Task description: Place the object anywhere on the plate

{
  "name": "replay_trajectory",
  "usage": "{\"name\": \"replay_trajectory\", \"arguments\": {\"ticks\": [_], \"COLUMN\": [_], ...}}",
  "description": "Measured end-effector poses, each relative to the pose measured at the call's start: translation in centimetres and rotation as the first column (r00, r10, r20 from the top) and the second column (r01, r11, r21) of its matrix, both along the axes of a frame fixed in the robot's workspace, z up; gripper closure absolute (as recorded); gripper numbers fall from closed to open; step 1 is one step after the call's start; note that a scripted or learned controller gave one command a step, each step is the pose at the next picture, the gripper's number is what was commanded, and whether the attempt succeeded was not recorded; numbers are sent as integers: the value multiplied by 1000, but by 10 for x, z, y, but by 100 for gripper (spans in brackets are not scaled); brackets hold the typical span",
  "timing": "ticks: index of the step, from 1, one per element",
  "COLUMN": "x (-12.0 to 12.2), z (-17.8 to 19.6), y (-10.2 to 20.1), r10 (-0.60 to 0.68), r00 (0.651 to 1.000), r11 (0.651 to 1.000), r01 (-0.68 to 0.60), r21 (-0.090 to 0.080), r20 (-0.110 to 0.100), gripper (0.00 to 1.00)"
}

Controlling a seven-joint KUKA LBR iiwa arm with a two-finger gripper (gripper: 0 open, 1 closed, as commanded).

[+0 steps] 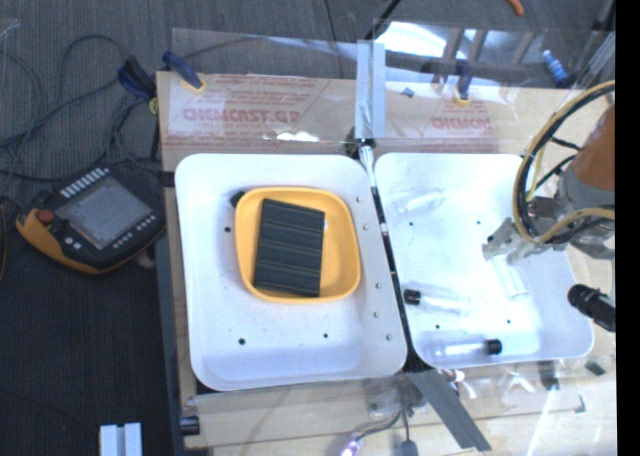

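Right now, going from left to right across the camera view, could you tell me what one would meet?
Teach pendant on the floor → yellow plate carrying the dark ridged block, in the left bin → clear syringes in the right bin → gripper.
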State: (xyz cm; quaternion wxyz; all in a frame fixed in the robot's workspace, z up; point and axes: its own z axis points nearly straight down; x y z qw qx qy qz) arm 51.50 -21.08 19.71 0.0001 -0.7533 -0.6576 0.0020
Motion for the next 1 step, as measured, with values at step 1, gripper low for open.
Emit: {"name": "replay_trajectory", "arguments": {"ticks": [1], "x": [0], "z": [0], "y": [0], "r10": [0], "r00": [1000], "r11": [1000], "r01": [0], "r21": [0], "r20": [0], "gripper": [0]}}
